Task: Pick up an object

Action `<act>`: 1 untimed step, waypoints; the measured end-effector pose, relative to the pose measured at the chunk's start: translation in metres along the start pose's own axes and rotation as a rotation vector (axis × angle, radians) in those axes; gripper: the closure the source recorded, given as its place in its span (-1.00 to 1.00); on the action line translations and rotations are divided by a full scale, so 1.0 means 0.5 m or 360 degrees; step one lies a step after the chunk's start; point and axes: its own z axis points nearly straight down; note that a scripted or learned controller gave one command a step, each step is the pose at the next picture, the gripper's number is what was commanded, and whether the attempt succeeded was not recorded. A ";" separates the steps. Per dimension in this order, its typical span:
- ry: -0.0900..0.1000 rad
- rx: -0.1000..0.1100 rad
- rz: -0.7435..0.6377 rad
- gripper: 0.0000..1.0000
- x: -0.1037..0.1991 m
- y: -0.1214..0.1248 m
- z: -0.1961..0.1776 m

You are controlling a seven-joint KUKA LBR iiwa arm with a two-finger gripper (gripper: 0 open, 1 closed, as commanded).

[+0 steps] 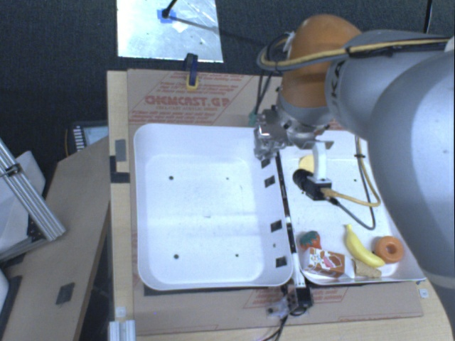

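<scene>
My gripper [266, 148] hangs below the orange wrist band, over the top end of the divider between the two bins. Nothing shows between its tips. In the right bin [370, 165] a yellow banana [357, 246] lies near the front, with an orange ring-shaped object [389, 249] just right of it. A red and white packet [325, 261] sits at the front left corner, under a small red and green object [310, 239]. A pale yellow object [306, 163] peeks out beside the wrist, partly hidden by the arm.
The left bin [146, 190] is a shallow white tray with small dark dots on its floor. The grey arm covers the right bin's back and right side. A yellow cable [362, 197] loops over that bin. Cardboard lies under both bins.
</scene>
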 end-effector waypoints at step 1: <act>-0.0001 0.0001 0.0004 1.00 0.061 -0.065 0.000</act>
